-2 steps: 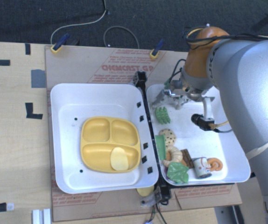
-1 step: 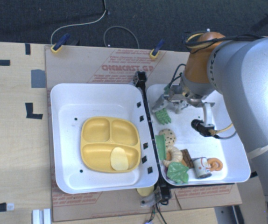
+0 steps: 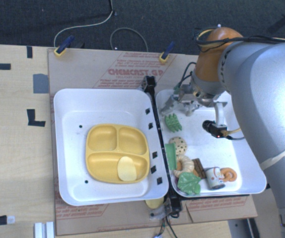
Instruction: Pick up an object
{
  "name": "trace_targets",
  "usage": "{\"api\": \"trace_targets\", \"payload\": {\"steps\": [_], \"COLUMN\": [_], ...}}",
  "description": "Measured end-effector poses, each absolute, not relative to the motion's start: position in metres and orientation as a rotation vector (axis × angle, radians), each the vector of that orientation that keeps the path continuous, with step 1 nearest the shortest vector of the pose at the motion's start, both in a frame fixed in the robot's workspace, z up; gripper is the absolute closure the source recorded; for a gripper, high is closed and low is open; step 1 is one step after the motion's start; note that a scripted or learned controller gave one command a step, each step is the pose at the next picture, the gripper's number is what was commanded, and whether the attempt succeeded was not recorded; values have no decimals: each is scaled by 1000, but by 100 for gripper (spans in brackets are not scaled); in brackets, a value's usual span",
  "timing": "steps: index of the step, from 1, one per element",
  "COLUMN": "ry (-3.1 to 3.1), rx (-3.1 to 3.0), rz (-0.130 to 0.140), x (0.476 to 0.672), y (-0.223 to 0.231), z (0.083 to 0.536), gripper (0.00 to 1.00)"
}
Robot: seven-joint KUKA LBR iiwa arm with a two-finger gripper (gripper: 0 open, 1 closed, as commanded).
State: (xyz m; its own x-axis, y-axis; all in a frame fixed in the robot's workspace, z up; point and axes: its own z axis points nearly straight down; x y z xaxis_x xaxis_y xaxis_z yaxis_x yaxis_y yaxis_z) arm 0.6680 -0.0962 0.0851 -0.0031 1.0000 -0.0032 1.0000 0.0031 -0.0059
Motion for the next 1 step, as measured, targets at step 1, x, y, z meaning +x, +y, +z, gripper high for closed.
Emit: {"api": "trace_targets", "payload": {"steps": [1], "ry": [-2224], "rx": [-2223], "rz": [0], "x": [654], "y": [-95], "z": [86], "gripper": [0]}}
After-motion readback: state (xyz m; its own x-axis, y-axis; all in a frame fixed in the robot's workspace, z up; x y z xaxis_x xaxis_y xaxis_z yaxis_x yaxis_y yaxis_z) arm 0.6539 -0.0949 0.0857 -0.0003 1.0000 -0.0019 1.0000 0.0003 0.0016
